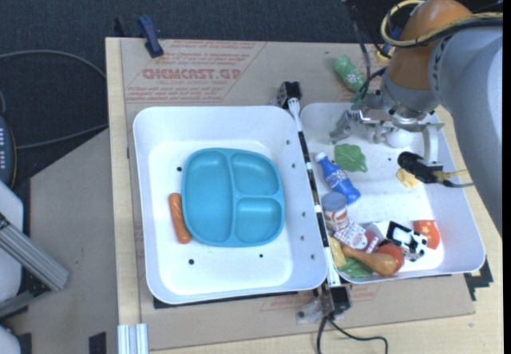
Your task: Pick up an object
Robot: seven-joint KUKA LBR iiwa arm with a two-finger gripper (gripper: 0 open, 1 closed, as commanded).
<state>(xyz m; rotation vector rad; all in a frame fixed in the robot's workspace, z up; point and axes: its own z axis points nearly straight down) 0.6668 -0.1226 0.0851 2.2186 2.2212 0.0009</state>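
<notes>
Camera view, hand (389, 127) low over right bin (455, 256), grip unclear — wrist hides it, green leaf (350, 157) nearby

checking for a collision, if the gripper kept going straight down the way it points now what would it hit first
Probably the bare white floor at the far end of the right bin. The gripper points down there, with the green leaf just beside that line. Depth is hard to judge.

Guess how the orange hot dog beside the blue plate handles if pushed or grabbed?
The hot dog is a long rounded shape lying flat, so it would probably roll sideways if pushed. It looks smooth, so possibly slippery. It lies against the blue plate, which may block one finger.
</notes>
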